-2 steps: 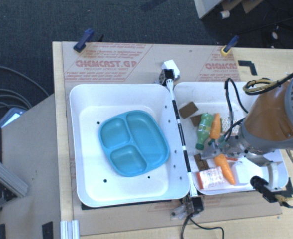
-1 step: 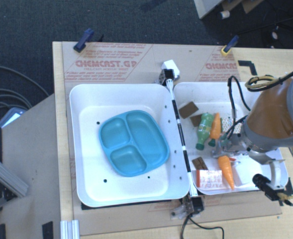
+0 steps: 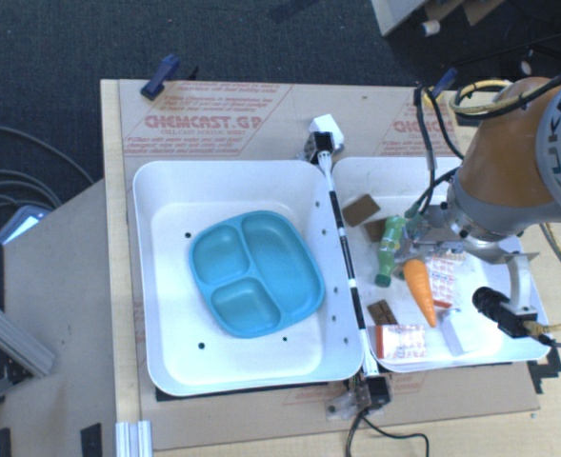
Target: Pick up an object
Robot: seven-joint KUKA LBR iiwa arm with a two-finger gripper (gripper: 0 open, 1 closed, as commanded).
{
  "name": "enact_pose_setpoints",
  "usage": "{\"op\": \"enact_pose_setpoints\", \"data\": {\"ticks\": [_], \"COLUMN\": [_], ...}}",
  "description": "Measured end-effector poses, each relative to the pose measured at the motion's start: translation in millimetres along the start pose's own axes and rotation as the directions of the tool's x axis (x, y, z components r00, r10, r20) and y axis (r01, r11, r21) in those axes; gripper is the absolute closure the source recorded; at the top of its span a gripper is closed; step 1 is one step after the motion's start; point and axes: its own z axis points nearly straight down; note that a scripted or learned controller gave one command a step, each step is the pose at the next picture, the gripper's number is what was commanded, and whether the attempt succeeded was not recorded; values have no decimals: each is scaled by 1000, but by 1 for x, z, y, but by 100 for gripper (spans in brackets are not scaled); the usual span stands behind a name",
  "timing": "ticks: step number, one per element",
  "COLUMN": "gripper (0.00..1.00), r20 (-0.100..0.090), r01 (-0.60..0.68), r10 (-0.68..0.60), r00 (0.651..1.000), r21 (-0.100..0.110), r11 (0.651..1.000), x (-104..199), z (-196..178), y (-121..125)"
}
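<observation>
The gripper, its grip impossible to tell, hovers by the carrot, probably light, stiff, slippery; best grasped mid-body.

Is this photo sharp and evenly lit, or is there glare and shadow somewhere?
Camera view: fairly sharp overall; the white plastic left bin is bright, nearly washed out; the blue divided plastic plate casts hardly any shadow; the orange carrot reads clearly.
</observation>
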Motion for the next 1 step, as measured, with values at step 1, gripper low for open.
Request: {"op": "enact_pose_setpoints", "data": {"ticks": [1], "gripper": [100], "r20": [0], "r01": [0], "r10": [0], "r00": [1000], "r21": [0], "r11": [1000], "x": [69], "z": [-49], "y": [3]}}
